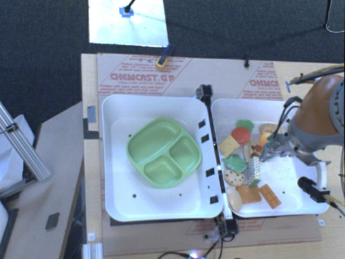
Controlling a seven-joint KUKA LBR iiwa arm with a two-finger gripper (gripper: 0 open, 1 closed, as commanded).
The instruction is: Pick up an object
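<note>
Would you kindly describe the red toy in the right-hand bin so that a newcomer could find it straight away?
Start at the right bin, the one crowded with small toy foods, beside the bin with the green tray. Look to its upper left part, near the divider. The red round piece lies there, just below a green piece and right of a yellow wedge; it is the only red item.

A robotics lab: arm (323, 109), white bins (113, 161), camera-rigged bench (178, 72)

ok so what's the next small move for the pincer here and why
Probably a short descent. The pincer hangs over the right bin beside the heap of toy food, nothing visibly between its fingers, so lowering onto the nearest piece seems the step before closing.
</note>
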